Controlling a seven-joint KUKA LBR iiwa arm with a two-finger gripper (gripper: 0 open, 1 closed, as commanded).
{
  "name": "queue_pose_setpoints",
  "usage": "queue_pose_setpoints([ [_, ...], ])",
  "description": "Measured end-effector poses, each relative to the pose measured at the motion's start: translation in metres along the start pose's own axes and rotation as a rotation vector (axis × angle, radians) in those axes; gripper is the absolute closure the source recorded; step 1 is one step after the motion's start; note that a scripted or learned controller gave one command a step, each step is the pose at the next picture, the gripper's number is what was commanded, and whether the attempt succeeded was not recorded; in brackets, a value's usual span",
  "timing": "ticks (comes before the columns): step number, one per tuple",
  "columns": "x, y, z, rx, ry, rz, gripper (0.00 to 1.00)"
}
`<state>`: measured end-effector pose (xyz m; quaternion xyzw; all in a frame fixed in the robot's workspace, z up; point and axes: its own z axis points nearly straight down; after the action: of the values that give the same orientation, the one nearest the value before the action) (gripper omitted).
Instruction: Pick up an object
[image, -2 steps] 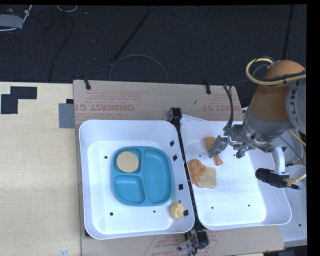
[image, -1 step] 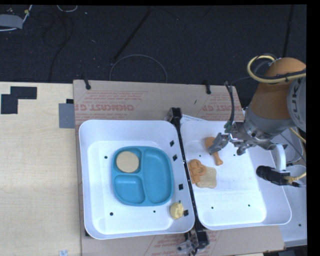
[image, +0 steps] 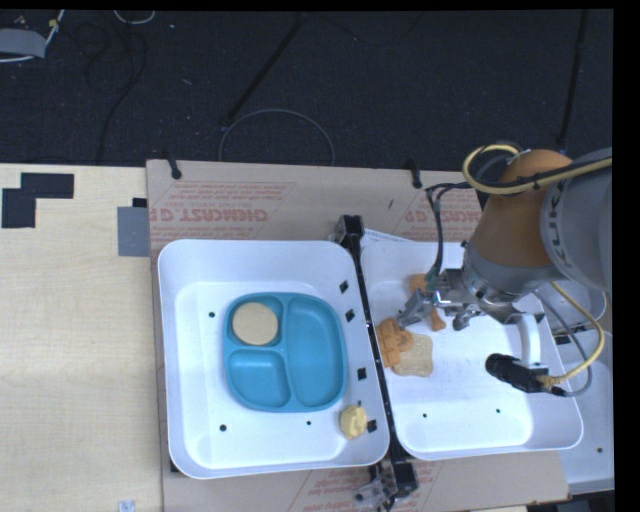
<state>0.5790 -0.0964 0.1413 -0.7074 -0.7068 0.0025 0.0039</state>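
Observation:
My gripper (image: 437, 308) hangs low over the upper middle of the right bin (image: 480, 425), under the grey and orange arm. Small orange pieces (image: 437, 321) lie right beneath it, and another orange bit (image: 416, 285) sits just beyond it. To its lower left, an orange chunk (image: 392, 341) rests against a tan flat piece (image: 414, 357) near the divider between the bins. The arm hides the bin floor behind the gripper.
In the left bin (image: 190, 300) a blue divided plate (image: 300, 370) holds a round tan disc (image: 254, 323) in its upper-left compartment. A small yellow lump (image: 352, 421) lies in that bin's lower right corner. A black part with yellow cable (image: 515, 371) hangs over the right bin.

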Motion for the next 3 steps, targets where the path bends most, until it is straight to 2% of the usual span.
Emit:
queue_pose_setpoints([
  [1,-0.005,0.003,0.047,-0.015,-0.010,0.005,0.00],
  [2,-0.002,0.005,0.033,-0.021,0.000,0.006,1.00],
  [3,-0.007,0.014,-0.024,-0.011,-0.002,-0.001,1.00],
])
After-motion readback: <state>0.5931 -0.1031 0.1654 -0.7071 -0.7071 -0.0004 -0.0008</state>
